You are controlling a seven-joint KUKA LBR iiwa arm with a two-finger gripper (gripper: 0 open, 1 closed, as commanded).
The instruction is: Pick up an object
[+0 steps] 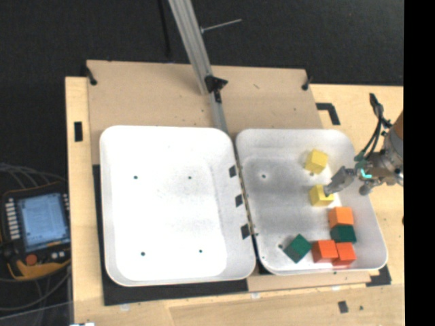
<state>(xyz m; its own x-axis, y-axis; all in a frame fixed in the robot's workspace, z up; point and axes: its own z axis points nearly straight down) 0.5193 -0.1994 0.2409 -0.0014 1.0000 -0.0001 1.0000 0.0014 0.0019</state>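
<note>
Reaching in from the right, the end effector (340, 182) sits spread open, touching a yellow block (319, 195).

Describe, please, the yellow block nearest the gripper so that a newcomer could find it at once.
Look in the right-hand shallow white bin, toward its right side, where the grey two-finger gripper reaches in. The small yellow cube lies at the fingertip. A second yellow cube sits apart, farther back; the orange cube lies nearer the front.
</note>
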